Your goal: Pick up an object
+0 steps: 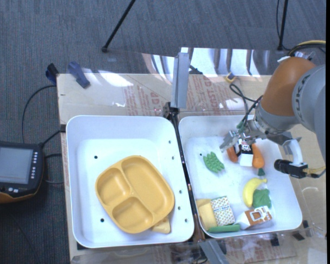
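Carrots [257, 159] are lying in the right bin [195, 131], directly beneath the end effector [241, 146], one orange piece on each side of it, with a small white block [246, 160] between them. Whether anything is being gripped cannot be told. Green peas [213, 161] are sitting just left of it; a banana [252, 191] is resting nearer the front. A yellow tray [134, 193] is occupying the left bin [82, 147].
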Controlling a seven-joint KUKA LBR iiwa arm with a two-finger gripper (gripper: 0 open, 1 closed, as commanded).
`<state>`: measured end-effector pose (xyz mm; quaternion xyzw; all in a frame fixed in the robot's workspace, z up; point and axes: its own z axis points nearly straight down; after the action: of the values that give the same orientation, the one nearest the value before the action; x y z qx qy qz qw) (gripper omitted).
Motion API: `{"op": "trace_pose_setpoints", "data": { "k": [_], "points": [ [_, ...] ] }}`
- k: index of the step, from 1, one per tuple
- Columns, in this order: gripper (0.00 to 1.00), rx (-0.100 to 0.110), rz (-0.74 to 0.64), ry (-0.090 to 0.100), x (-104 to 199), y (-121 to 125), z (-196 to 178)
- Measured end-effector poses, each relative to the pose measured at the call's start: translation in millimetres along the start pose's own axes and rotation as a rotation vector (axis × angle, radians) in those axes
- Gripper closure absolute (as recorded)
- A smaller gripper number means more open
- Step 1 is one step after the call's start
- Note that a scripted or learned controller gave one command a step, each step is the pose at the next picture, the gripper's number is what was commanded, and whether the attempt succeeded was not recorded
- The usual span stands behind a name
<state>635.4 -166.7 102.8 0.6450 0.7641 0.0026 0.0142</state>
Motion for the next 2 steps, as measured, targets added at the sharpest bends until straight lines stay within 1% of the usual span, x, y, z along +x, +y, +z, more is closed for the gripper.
{"op": "trace_pose_setpoints", "data": {
  "k": [1,2],
  "points": [
    [0.0,0.001,-0.131,0.001,1.7,13.7,0.5],
    [0.0,0.0,-0.157,0.004,-0.6,16.2,0.8]
  ]
}}
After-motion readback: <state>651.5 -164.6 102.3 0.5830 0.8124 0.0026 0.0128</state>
